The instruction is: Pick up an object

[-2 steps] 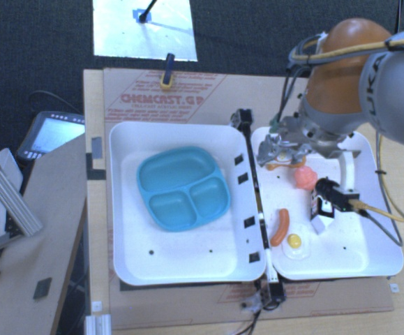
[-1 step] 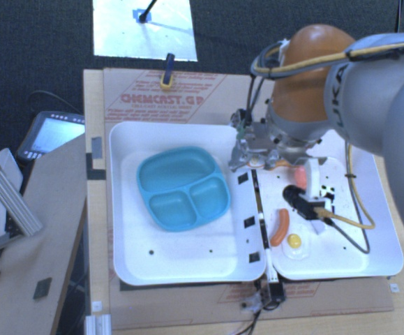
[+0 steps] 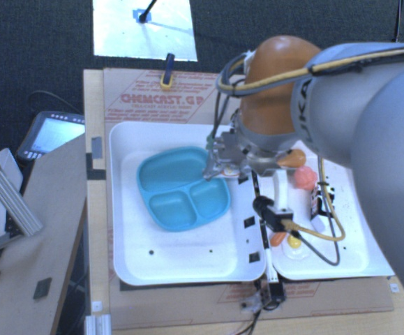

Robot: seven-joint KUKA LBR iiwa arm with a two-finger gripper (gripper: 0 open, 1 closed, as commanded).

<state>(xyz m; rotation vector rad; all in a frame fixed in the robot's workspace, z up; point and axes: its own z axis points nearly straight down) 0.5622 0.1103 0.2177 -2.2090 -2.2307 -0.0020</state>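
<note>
The blue tray (image 3: 181, 188) looks like smooth, shiny plastic. The white bins (image 3: 128, 208) look like smooth plastic too. Under them lies brown, matt cardboard (image 3: 153, 98). The arm (image 3: 369, 110) looks smooth grey.

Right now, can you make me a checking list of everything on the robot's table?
Surface: two shallow white bins, left bin and right bin, side by side on brown cardboard.
Job's things: blue divided plate in the left bin; pink object and small orange pieces in the right bin.
Clutter: yellow clip on the cardboard's far edge.
Grippers: gripper low over the plate's right rim; open or shut cannot be told.
Cables: yellow and black cables loop across the right bin.
Surroundings: tablet screen at left, pale sheet behind, dark floor.
</note>
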